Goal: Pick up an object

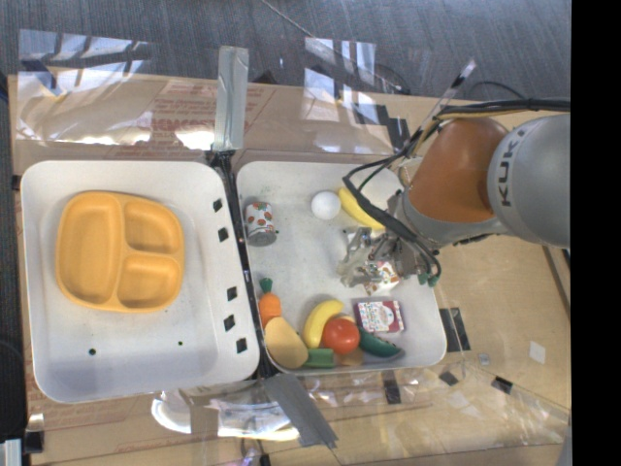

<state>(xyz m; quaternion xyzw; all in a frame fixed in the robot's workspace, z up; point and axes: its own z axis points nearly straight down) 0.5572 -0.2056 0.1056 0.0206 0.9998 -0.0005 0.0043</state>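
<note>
Your tool sits low just above the red packet, its state untellable, so closing now may catch the packet's edge and slip.

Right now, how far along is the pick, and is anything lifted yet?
Done: the arm has reached into the right bin and the gripper is down among the items. In hand: nothing that can be confirmed; the small red-and-white packet sits right at the gripper. Left: a confirmed grasp and lift. The yellow divided tray sits in the left bin.
</note>
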